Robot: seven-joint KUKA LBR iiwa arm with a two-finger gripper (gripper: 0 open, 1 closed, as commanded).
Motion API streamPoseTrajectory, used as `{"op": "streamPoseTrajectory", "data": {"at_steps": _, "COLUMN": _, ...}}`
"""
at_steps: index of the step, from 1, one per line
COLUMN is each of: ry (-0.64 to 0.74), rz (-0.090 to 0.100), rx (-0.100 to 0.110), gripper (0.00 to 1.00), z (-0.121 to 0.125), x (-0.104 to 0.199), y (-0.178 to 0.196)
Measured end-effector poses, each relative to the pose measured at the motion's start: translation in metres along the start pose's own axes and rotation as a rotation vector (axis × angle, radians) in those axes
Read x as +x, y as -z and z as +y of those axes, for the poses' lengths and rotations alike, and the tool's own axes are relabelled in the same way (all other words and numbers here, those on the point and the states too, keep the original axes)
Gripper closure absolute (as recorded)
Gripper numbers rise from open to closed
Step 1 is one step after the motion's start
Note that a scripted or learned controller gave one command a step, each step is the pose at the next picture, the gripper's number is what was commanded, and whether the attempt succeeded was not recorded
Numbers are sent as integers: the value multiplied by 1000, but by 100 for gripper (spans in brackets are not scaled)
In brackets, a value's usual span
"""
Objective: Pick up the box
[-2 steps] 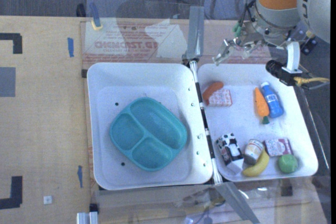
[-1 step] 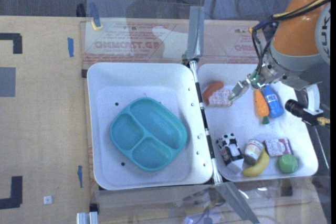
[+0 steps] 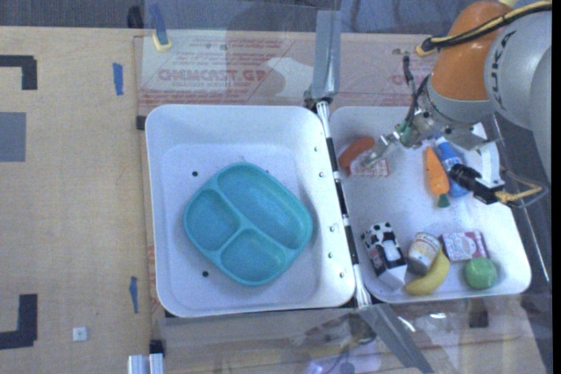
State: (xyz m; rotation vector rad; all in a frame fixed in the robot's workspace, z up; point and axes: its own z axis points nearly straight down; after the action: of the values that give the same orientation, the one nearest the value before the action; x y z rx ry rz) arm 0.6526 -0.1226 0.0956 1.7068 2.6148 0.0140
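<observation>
The hand (image 3: 382,151) is seen low in the right bin (image 3: 399,206), near the bin's far left corner. How far it is opened cannot be told, and nothing is seen held in it. A small white and red box (image 3: 372,168) is seen just under the hand, close to the bin's left wall. This is judged to be the box that is wanted.

A red thing (image 3: 353,150) is pressed right up against the box. The red thing could be grabbed by mistake, or the box could be pushed into the wall and tipped. The box is small and flat, so it could be missed or dropped.

Two other boxes, a black and white box (image 3: 383,246) and a pink box (image 3: 465,244), are seen along the bin's near edge.
</observation>
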Motion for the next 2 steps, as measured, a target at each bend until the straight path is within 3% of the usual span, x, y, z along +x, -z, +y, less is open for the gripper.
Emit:
{"op": "streamPoseTrajectory", "data": {"at_steps": 1, "ry": 0, "rz": -1, "rx": -8, "gripper": 100, "z": 2, "x": 0, "y": 12}}
{"op": "streamPoseTrajectory", "data": {"at_steps": 2, "ry": -273, "rz": 1, "rx": 1, "gripper": 100, "z": -40, "x": -20, "y": 0}}
